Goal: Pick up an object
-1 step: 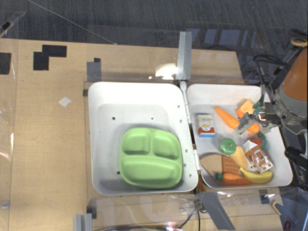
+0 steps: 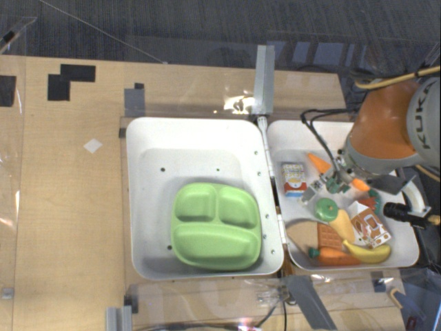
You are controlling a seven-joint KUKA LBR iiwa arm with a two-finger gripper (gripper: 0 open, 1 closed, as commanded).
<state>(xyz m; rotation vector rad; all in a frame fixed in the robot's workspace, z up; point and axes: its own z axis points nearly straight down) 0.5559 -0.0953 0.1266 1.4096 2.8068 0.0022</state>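
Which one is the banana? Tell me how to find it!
Look in the right white bin, the one crowded with toys. Go to its front edge: the banana lies there, beside an orange carrot. It is the only long, curved yellow thing.

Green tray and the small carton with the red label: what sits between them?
In the camera view, between the green tray and the small carton lie bare bin floor and the two bins' adjoining white rims. No loose object sits there.
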